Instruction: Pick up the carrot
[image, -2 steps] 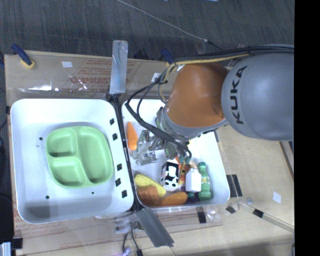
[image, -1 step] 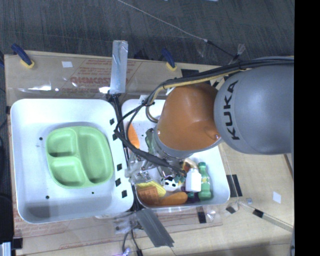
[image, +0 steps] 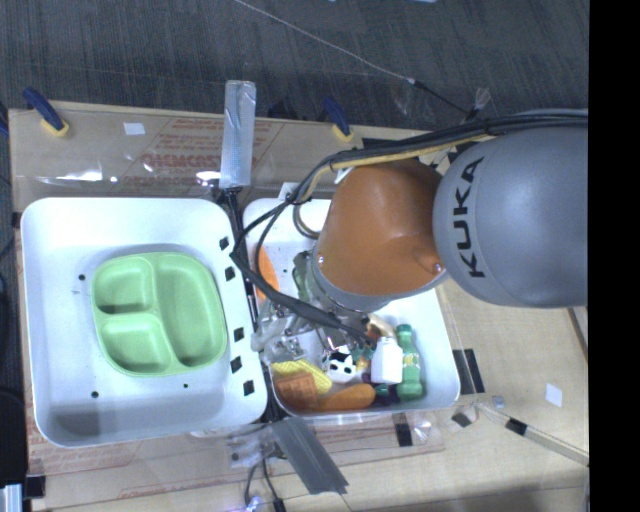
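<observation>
Carrot (image: 338, 399) lying flat along near wall of right bin (image: 447, 372), just beside yellow corn-like piece (image: 300, 377) and below white bottle (image: 386, 361). Second orange sliver (image: 268, 270) at far-left of same bin (possibly another carrot; too hidden to tell). Gripper (image: 290, 335) low over bin's left side, jaw state impossible to tell under orange wrist band. Probably light, rigid, smooth, tapered: likely to slip. Best taken across thick middle, fingers clear of corn piece. Green tray (image: 158, 310) in left bin, well apart.
</observation>
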